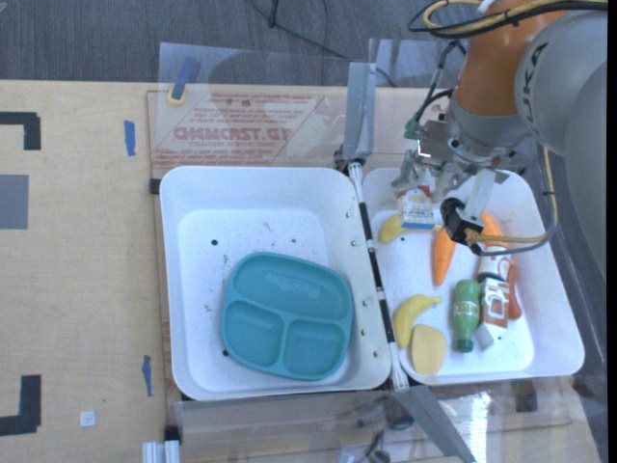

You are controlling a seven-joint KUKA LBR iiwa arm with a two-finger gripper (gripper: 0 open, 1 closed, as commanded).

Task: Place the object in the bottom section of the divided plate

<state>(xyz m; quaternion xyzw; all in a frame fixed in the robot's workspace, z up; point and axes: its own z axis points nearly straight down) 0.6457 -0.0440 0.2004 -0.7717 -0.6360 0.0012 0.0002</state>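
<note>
A wooden bench (77, 287) seen from above carries two shallow white bins side by side. A grey robot arm (569, 85) with an orange band enters from the upper right and bends down over the far end of the right bin (554, 340).

The left bin (193, 210) holds a teal divided plate (287, 314), lying flat toward the near side. It has one long section along its far edge and two smaller sections along its near edge, and nothing lies on it.

The right bin holds the loose items. The gripper (424, 174) hangs low over the bin's far end, just above a small white carton (417, 207) with red and blue print. The view does not let one tell how wide it stands, nor whether it touches the carton.

An orange carrot (442, 255) lies just right of the carton, pointing toward the near side. A green bottle (466, 313) lies nearer, beside a red and white packet (500, 292). A yellow banana (415, 312) curves along the bin's left wall, with a pale yellow rounded piece (427, 349) touching its near end. A smaller yellow piece (390, 228) sits left of the carton, against the wall between the bins.
</note>
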